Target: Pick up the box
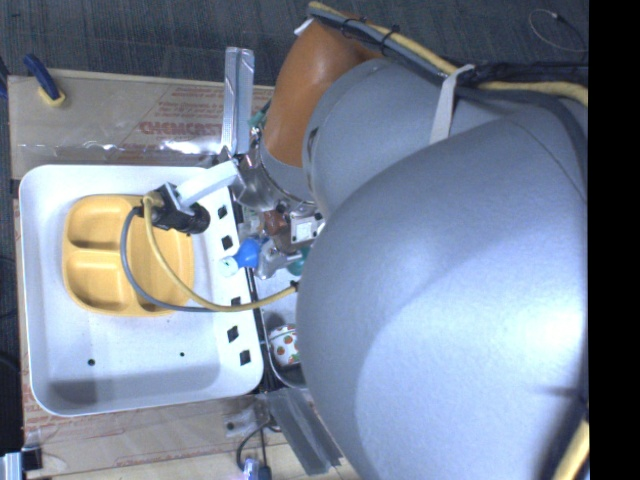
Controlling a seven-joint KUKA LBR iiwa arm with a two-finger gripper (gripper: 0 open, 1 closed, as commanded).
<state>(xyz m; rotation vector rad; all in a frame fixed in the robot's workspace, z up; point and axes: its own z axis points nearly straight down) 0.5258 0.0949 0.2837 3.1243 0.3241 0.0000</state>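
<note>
- Yellow divided tray (100,253) lies in the left white bin (60,388).
- Grey arm (450,268) reaches in; its gripper (262,230) sits at that bin's right wall (its state we cannot tell).
- Where the box lies, we cannot tell.

The grey arm (450,268) hides nearly all the right bin (278,321) and half a small spotted thing (286,344).
</note>
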